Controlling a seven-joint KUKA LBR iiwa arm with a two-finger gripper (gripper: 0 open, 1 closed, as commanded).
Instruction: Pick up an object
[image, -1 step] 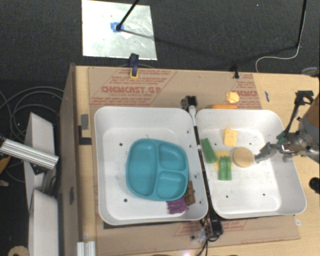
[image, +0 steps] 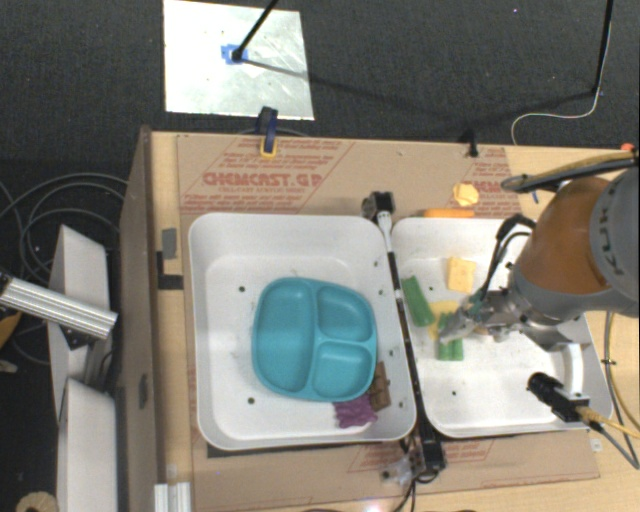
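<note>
Gripper (image: 455, 325) is being lowered over green block (image: 451, 348) in right bin (image: 500, 420).
Finger state cannot be told; descent should be centred, green bar (image: 417, 299) just beside being avoided.

A shiny silver foil sheet (image: 240, 62) lies on the dark floor (image: 420, 60) beyond the brown cardboard-covered worktop (image: 300, 170); black cables (image: 60, 205) coil left.

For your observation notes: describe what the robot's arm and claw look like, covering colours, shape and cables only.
The arm is bulky and rounded: grey casing with a broad orange-brown band above the wrist. A thin black cable loops beside the wrist. The claw is small, grey and metallic, too blurred to show finer detail.
</note>
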